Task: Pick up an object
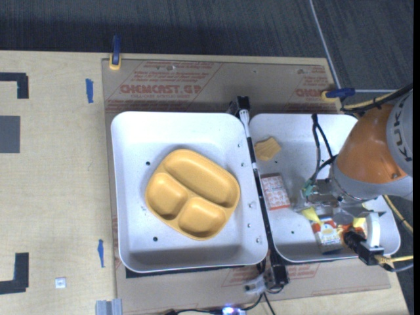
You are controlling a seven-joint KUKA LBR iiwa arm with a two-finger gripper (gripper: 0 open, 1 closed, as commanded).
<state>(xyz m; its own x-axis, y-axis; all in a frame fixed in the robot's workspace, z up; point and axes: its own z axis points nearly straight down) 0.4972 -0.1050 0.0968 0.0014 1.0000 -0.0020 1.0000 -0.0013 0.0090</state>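
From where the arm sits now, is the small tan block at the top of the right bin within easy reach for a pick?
Probably yes. The tan block lies alone on bare floor of the right bin, apart from the small packet below it, nothing on top. The arm hangs over the same bin, so a short move should do.

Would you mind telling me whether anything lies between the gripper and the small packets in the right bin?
Nothing visible does. The gripper sits low in the right bin, directly above the colourful packets. The red-and-white packet lies apart, toward the divider.

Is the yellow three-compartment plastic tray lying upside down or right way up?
Right way up: the yellow three-compartment plastic tray shows three hollow sections facing upward in the left white bin.
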